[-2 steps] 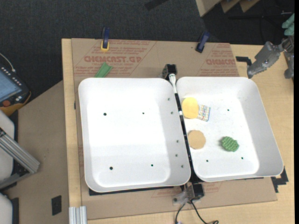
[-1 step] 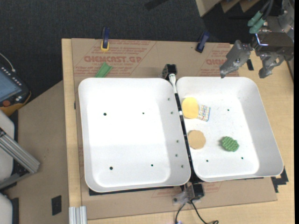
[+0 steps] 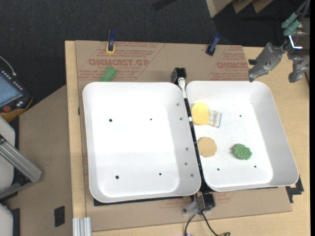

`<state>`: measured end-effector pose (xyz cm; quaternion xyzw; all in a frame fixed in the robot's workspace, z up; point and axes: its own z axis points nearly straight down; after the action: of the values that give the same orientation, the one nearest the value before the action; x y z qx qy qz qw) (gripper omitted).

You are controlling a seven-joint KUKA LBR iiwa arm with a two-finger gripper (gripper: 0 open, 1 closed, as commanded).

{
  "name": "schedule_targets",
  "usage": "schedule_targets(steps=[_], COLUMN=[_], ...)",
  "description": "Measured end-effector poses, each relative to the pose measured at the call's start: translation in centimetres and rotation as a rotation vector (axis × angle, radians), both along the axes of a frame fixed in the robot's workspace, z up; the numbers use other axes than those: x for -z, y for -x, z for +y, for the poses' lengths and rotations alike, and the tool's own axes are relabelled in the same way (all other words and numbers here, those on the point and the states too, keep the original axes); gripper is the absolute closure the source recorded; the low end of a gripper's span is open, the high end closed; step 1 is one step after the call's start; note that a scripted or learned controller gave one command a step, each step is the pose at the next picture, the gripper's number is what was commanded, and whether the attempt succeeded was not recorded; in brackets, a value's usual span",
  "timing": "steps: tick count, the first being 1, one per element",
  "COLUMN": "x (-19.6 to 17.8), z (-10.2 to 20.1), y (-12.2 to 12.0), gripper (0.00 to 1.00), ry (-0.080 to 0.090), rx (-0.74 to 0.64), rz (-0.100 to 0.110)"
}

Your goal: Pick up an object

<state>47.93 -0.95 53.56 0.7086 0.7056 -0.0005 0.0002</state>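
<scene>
The gripper [image 3: 277,63] hangs above the right bin's [image 3: 275,132] far corner, finger state undeterminable, well apart from the yellow object [image 3: 200,113], tan disc [image 3: 206,147] and green object [image 3: 241,152]; risk: flat, closely grouped items by the divider may defeat a grasp.

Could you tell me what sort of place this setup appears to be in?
Most likely a robotics lab test bench. Two shallow white bins sit clamped on a cardboard-covered board, small test objects such as a green lump lie in the right bin, and a robot claw hangs over the back right corner.
</scene>
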Motion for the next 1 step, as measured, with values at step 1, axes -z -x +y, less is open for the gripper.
schedule_targets(steps=[1], x=[0.03], z=[-4.01], y=[0.0], gripper=[0.0], ry=[0.001], rx=[0.001], rz=[-0.001])
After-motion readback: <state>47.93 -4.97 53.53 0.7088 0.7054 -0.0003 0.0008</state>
